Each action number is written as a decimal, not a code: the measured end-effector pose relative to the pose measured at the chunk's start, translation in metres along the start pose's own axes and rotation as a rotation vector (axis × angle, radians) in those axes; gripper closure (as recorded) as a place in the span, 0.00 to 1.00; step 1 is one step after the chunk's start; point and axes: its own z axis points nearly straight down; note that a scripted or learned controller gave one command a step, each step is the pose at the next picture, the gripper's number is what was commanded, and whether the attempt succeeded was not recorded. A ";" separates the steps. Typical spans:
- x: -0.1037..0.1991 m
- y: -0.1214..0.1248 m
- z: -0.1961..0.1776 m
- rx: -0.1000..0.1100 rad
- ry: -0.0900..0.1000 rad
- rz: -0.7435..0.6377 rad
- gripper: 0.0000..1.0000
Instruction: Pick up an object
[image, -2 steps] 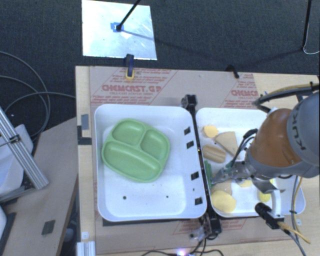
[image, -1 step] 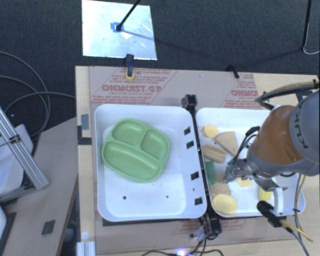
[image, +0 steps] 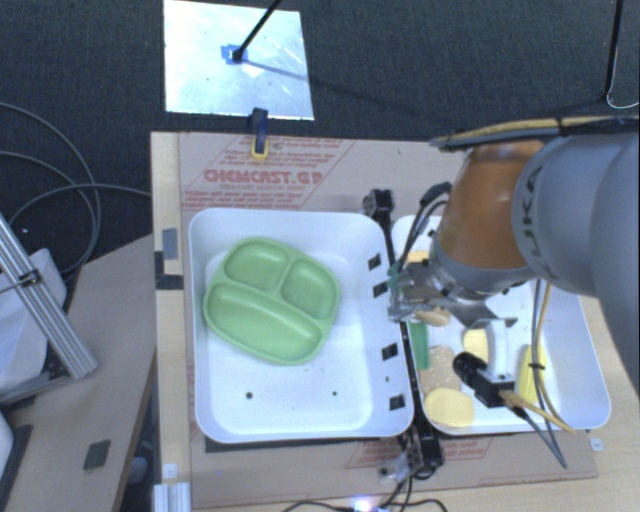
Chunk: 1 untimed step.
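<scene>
My gripper (image: 413, 303) hangs low over the left side of the right bin (image: 590, 395), close to the wall between the two bins. A small tan piece (image: 435, 318) lies right under it; whether they touch is unclear. Below the gripper a thin green stick (image: 418, 347) lies along the bin's left wall. A round yellow disc (image: 449, 408) rests at the front of this bin. Another yellow piece (image: 475, 344) and a yellow-green strip (image: 524, 370) lie to the right. The arm hides the back of the bin.
The left bin (image: 290, 405) holds a green divided plate (image: 272, 298) in its back left part. Black clips sit along the wall between the bins. A cardboard sheet lies under both bins, and cables trail off the bench at the left.
</scene>
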 end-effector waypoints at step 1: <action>-0.012 0.002 -0.094 0.000 -0.005 0.012 1.00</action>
